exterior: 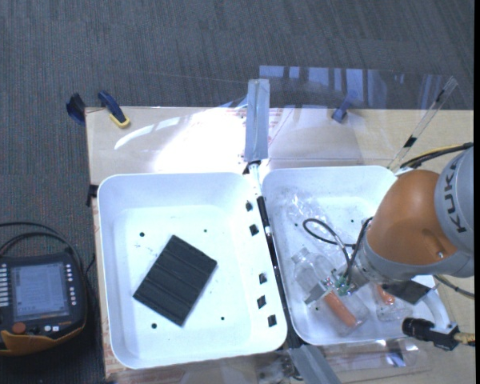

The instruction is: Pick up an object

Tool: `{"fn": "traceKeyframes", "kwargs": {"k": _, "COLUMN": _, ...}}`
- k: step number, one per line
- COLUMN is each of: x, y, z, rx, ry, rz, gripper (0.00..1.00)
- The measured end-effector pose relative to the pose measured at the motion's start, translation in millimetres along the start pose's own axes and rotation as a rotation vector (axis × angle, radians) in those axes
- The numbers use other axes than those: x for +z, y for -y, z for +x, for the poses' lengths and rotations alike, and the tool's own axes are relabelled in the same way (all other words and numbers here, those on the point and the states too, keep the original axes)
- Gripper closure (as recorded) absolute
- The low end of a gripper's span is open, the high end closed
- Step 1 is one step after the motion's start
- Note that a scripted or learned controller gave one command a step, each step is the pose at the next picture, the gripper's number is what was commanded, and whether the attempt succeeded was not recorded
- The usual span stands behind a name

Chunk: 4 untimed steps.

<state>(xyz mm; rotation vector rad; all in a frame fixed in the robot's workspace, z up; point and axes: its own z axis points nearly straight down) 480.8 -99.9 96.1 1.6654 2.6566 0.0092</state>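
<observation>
In the lower part of the right bin (280, 184), the gripper (336, 286) is down among a small cluster of things, and from above, with the wrist covering it, it is not possible to tell whether it is released or clenched, or whether anything is caught in it. Just below it lies an orange cylinder (343, 311), slanting toward the bin's front wall, and a second orange piece (384, 296) lies just to the right, partly under the arm. A clear plastic item (304, 267) sits just to the left of the gripper, too glassy to make out its shape. A black cable (322, 231) loops from the wrist over the bin floor. Above the gripper the arm's orange band (408, 218) and grey body reach in from the right. In the left bin (112, 194) a dark flat slab (176, 280) lies alone, turned at an angle and well apart from the gripper. Behind the bins a grey upright post (258, 122) stands on the wooden bench (144, 134), with a blue clamp (112, 109) at its back left corner. A handheld control pendant (36, 294) lies on the carpet to the left.
</observation>
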Motion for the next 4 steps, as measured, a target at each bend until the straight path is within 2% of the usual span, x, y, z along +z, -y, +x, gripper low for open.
{"fn": "traceKeyframes", "kwargs": {"k": 1, "x": 0, "y": 0, "z": 0, "rx": 0.0, "ry": 0.0, "rz": 0.0, "gripper": 0.0}}
{"fn": "traceKeyframes", "kwargs": {"k": 2, "x": 11, "y": -21, "z": 2, "rx": 0.189, "ry": -0.005, "rz": 0.011, "gripper": 0.0}}
{"fn": "traceKeyframes", "kwargs": {"k": 3, "x": 5, "y": -20, "z": 2, "rx": 0.195, "ry": -0.009, "rz": 0.016, "gripper": 1.0}}
{"fn": "traceKeyframes", "kwargs": {"k": 4, "x": -87, "y": -101, "z": 27, "rx": 0.336, "ry": -0.003, "rz": 0.017, "gripper": 1.0}}
